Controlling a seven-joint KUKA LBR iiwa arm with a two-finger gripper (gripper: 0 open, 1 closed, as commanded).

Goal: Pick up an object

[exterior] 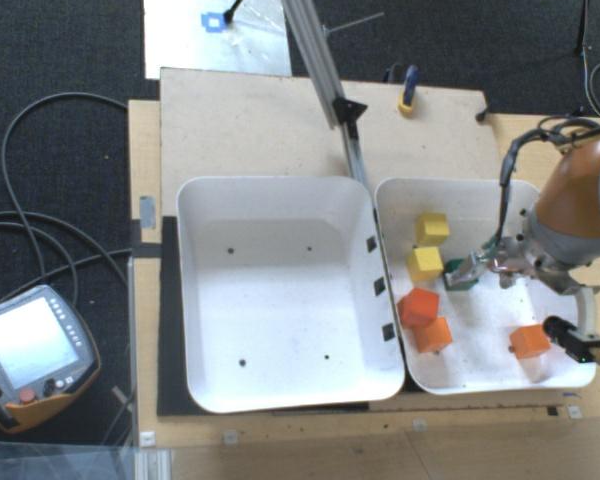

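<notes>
Arm reaches in from the right over the right bin [480, 190], prob. lining up on the block cluster. Jaws [464, 272] low inside it; can't tell if apart or together, nothing visibly between them. Lower yellow block [426, 263] just left of jaws, upper yellow block [432, 228] beyond it. Red block [418, 306] and orange block [435, 334] below-left. Another orange block [529, 342] lower right, well apart.

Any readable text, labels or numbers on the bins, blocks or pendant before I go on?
None can be read.
Teach pendant: its screen is washed out, nothing legible.
Blue mark on the clear sheet: too blurred to read.
The blocks and bins bear no visible lettering.
</notes>
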